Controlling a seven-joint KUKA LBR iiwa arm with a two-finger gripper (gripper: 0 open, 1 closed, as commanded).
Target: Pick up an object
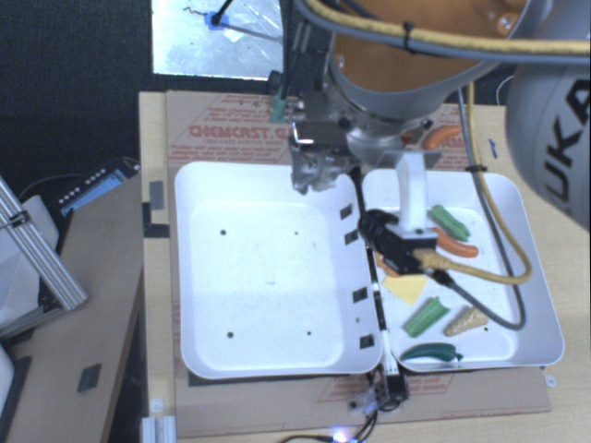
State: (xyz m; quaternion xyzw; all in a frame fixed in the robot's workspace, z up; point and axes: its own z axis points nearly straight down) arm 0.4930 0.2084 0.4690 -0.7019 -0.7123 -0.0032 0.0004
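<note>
In the camera view the arm [434, 26] reaches in from the upper right and hangs its hand [316, 181] low over the far rim of the left bin [268, 275], just beside the divide. How far the hand is open cannot be told. The small things, among them a yellow wedge [406, 289], a green piece [426, 317] and a dark green pepper [429, 352], lie in the right bin [531, 326], apart from the hand.
</note>
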